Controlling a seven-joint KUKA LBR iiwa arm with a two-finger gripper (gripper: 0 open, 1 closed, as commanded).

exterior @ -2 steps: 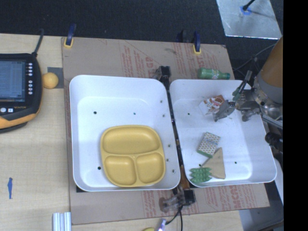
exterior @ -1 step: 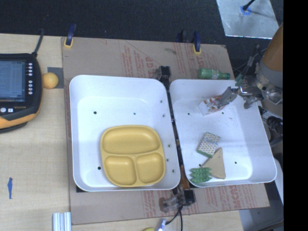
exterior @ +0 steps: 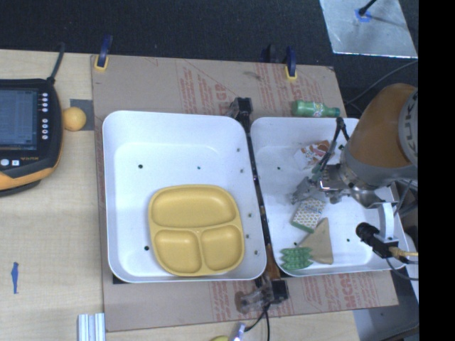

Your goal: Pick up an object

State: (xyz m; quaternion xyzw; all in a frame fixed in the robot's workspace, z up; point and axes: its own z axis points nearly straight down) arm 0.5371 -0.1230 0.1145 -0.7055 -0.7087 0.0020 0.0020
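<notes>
Nearest the front rim of the right bin (exterior: 355,267) lie a green toothed toy (exterior: 295,258) and a tan wedge (exterior: 321,244), touching each other at the bin's front-left corner. Just behind them sits a pale speckled block (exterior: 308,214), with the pincer (exterior: 313,189) down over the bin's middle, right beside it. Whether the pincer is open or closed cannot be made out, and nothing is visibly gripped. Further back, near the far wall, rests a small red-and-white item (exterior: 315,151).

Risk, as I judge it: the objects sit close together, so a descent could nudge the block into the wedge or catch two things at once; a grasp on the block's edge would likely slip. The dividing wall between the bins is near enough to block a push leftwards.

Count: two white bins; the left bin (exterior: 121,148) carries one yellow divided tray (exterior: 197,228). Four small objects in the right bin. On the desk beyond it lies one green bottle (exterior: 314,109); at the desk's left edge, one teach pendant (exterior: 25,133) and one orange ball (exterior: 74,118).
</notes>
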